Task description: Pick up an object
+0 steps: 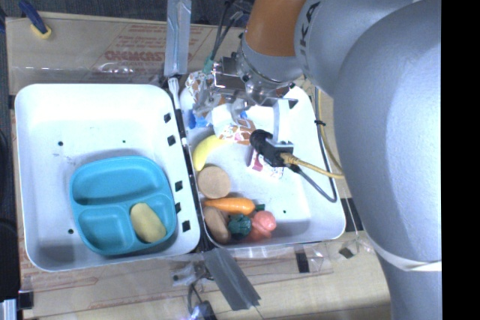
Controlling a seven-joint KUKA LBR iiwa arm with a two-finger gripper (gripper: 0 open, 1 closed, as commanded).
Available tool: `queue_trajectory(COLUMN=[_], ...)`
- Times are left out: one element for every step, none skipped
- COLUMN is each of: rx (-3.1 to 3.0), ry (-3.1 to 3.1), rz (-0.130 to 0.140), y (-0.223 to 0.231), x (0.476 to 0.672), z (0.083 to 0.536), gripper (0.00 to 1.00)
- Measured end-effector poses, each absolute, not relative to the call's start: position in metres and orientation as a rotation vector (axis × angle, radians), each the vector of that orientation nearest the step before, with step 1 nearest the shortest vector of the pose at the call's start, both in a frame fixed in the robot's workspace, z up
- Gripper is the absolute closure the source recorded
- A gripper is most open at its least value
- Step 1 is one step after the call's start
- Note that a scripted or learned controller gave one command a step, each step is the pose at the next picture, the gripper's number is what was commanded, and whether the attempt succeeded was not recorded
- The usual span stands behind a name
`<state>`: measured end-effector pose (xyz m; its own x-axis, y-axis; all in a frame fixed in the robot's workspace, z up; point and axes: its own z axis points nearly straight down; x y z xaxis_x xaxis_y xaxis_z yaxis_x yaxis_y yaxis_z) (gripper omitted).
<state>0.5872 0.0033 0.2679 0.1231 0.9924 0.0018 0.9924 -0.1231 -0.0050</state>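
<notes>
My gripper hangs low over the far part of the right bin, under the orange wrist band, above a heap of small packets. A yellow banana lies just in front of it, by the bin's left wall. Nearer the camera lie a tan round disc, an orange carrot, a brown potato-like piece, a green item and a pink round fruit. In the left bin a blue divided tray holds a yellow-green oval fruit.
A grey bar stands upright at the far end of the divider between the bins. A yellow cable and a black plug hang from the arm over the right bin. The arm's grey body covers the right side.
</notes>
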Motion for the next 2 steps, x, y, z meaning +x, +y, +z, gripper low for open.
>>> queue_trajectory(rx=[-2.315, -2.379], ry=[-2.116, -2.037], rz=[0.011, 0.019], y=[-0.035, -0.004], x=[0.592, 0.550], z=[0.317, 0.271], gripper=[1.00, 1.00])
